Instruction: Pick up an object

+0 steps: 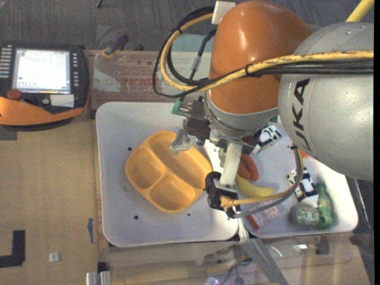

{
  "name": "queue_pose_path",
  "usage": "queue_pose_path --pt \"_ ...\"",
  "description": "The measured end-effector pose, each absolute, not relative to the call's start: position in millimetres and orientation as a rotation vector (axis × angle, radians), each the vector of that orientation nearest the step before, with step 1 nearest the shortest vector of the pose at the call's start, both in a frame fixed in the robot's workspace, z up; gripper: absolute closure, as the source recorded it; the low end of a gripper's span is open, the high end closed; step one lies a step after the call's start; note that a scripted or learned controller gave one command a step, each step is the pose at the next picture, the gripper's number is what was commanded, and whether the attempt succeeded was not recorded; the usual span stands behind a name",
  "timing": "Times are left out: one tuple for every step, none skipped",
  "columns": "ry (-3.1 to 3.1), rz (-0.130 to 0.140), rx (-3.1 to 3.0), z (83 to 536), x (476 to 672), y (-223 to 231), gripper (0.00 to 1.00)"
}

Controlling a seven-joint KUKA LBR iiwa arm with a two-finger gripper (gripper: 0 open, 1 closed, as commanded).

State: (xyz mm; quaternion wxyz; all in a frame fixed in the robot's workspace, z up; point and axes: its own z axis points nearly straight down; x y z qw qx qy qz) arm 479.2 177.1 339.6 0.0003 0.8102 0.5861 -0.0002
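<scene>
My arm's jaws [181, 142] sit over the upper edge of the yellow divided tray [167, 171] in the left bin [113, 159]; I cannot tell their state. Banana [256, 189] and green packet [311, 214] lie in the right bin [347, 209].

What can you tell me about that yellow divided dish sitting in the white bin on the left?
The yellow divided plate looks like smooth moulded plastic, rounded in outline, with three shallow compartments split by raised ridges. It lies flat and right way up on the floor of the left white bin, toward its right side. Its compartments hold nothing. The arm's wrist hardware hangs over its upper right edge; whether anything touches it cannot be told.
</scene>
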Motion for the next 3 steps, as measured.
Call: queue_pose_path --pt "1.887 -0.005 2.514 286 538.7 128 0.00" --pt "1.808 0.010 2.578 114 571.0 128 0.00" --pt "1.801 0.006 2.581 122 571.1 126 1.00"
